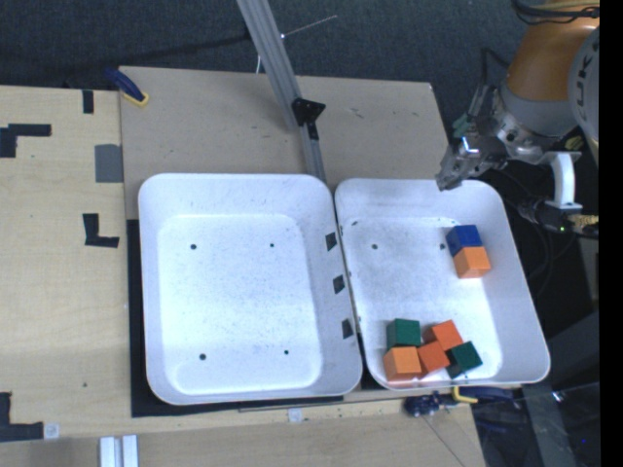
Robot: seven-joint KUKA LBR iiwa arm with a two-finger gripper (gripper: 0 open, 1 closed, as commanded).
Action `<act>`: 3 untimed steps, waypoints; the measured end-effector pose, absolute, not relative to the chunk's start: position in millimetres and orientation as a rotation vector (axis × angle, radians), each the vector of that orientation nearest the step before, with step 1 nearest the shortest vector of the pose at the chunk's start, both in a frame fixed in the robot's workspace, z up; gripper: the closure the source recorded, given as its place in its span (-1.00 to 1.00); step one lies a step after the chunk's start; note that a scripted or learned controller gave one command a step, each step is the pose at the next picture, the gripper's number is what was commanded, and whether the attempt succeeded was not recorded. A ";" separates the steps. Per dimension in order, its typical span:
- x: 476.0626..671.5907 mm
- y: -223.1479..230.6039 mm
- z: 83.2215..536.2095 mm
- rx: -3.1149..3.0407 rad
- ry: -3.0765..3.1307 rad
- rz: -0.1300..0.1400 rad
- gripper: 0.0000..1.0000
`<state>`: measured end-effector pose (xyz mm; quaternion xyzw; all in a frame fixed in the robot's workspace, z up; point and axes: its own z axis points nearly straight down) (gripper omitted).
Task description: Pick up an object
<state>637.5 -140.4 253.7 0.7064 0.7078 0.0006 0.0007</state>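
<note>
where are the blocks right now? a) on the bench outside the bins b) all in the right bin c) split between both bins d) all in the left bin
b: the blue block on the orange block near the far side and the cluster of green and orange blocks at the near edge all lie inside the right bin.

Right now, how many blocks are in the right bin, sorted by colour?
Orange blocks: 3
Green blocks: 2
Blue blocks: 1
Total: 6, all in the right bin.
</note>
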 end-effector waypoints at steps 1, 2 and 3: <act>630.0 -80.5 257.2 2.215 2.231 0.001 1.00; 635.2 -26.5 256.4 2.214 2.230 0.001 1.00; 628.9 15.7 246.6 2.217 2.228 -0.003 1.00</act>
